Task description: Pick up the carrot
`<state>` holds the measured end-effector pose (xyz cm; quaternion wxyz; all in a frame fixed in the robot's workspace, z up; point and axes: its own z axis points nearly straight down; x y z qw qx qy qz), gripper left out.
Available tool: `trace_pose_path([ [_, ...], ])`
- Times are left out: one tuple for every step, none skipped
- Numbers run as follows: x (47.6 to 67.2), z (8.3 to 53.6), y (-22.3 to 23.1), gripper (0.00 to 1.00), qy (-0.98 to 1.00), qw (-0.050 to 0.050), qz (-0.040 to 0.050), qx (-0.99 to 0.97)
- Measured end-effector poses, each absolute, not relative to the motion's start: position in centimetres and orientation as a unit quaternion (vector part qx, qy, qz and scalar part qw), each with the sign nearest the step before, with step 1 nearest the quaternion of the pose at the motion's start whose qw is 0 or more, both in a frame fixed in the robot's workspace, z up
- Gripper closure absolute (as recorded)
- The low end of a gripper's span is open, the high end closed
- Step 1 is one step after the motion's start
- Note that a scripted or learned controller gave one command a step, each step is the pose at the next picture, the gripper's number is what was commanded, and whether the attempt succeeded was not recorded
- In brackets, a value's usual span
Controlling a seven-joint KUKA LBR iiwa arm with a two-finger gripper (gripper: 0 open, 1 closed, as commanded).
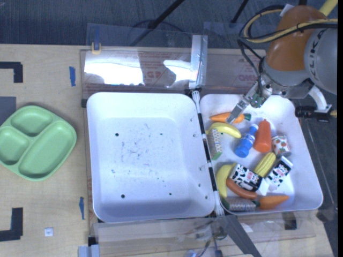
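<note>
1. Grey and orange, the arm [300, 42] is reaching in from the upper right of the frame, and I am watching it hang over the back of the right bin [308, 167].
2. White and bare, the left bin [144, 154] is filling the middle of the frame; the green divided plate [35, 142] is sitting well apart on the wood at the far left.
3. The right bin is holding the clutter: a banana [225, 130], a blue bottle [245, 143], a red-orange bottle [262, 136], a corn cob [265, 164], and a black-and-white cow-patterned box [246, 178].
4. The carrot [222, 117] is lying flat in the upper left corner of that bin, just behind the banana. A second orange carrot-like piece [274, 201] is lying at the lower edge.
5. The gripper [239, 113] is pointing down and left, its tip touching or just beside the carrot's right end. I am not able to tell how its tip is set from this slant.
6. I am judging the task as unfinished: the approach looks made, while the grasp and the lift are remaining. The carrot is resting on the bin floor, not raised.
</note>
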<state>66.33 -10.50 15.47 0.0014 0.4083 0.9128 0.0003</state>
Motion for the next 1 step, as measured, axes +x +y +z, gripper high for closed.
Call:
trace_pose_path([
  [66.40,14.46,-12.17,0.00,0.920,0.001,0.0002,0.391],
])
